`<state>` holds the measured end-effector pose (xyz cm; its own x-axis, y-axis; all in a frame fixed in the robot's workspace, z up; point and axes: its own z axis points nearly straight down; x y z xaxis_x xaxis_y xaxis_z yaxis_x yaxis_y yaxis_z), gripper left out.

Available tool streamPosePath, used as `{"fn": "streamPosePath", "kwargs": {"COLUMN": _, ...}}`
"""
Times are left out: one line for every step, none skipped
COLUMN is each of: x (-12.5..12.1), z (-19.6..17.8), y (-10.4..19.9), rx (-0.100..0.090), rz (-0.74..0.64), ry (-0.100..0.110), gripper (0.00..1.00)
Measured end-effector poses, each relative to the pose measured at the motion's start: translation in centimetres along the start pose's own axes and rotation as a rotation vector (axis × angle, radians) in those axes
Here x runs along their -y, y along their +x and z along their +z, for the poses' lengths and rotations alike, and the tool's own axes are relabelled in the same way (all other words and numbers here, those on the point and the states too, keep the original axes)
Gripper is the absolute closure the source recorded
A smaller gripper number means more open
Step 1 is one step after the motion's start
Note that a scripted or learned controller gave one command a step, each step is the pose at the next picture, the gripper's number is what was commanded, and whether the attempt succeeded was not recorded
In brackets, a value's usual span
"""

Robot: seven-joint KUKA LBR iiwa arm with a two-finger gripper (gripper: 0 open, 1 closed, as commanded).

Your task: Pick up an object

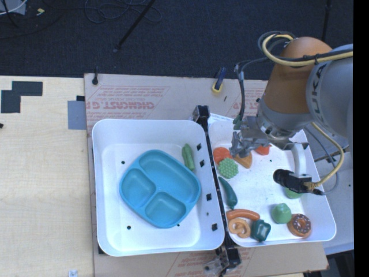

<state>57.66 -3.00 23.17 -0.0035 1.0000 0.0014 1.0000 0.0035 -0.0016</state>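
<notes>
My gripper (243,148) hangs low over the upper left part of the right bin (323,231), under the grey and orange arm. Directly below it lies an orange wedge (246,161), partly covered by the gripper. A red-orange piece (221,153) sits just to its left and a small red piece (263,150) just to its right. A light green bumpy ball (228,168) lies a little below the gripper. I cannot make out whether anything is between the fingers.
The right bin also holds a dark green cucumber (228,193), an orange curled pastry (241,221), a dark green pepper (260,231), a green apple (281,213) and a donut (300,225). In the left bin (106,224) lie a blue divided plate (160,187) and a green pickle (188,157).
</notes>
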Motion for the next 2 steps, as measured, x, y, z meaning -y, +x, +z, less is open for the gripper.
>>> {"fn": "streamPosePath", "kwargs": {"x": -2.3, "z": -0.8, "y": 4.7, "rx": -0.001, "rz": -0.001, "ry": 0.000, "gripper": 1.00}}
{"fn": "streamPosePath", "kwargs": {"x": -5.4, "z": -0.3, "y": 10.0, "rx": 0.001, "rz": 0.000, "ry": -0.001, "gripper": 1.00}}
